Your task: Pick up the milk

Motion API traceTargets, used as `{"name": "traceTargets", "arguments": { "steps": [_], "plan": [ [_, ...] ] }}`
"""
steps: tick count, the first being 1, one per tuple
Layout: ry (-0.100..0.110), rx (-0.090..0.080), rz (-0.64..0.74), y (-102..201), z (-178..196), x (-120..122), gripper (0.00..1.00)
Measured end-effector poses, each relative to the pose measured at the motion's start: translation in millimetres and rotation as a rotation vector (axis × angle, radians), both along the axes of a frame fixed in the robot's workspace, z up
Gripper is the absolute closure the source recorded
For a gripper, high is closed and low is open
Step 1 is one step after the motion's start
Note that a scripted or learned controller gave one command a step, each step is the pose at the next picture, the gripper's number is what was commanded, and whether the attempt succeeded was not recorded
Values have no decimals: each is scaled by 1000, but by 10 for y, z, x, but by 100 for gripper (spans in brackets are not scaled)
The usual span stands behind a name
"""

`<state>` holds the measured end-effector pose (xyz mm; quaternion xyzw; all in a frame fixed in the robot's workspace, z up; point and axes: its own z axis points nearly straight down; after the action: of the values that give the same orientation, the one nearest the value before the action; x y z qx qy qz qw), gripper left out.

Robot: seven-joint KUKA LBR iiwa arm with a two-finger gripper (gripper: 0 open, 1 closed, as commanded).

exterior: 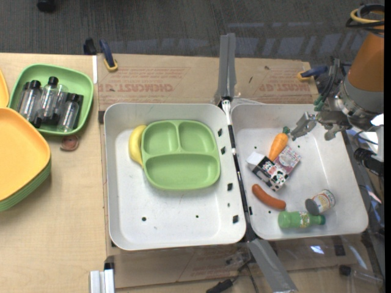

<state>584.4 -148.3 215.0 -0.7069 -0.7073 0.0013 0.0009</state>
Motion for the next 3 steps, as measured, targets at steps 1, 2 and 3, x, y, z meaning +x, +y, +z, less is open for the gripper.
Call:
{"name": "traceTargets", "arguments": {
  "steps": [1, 2, 3],
  "plan": [
    [-2, 1, 358, 410, -1092, 205, 0],
    [-13, -2, 160, 465, -1194, -227, 0],
    [-8, 0, 271, 411, -1215, -961, 0]
  ]
}}
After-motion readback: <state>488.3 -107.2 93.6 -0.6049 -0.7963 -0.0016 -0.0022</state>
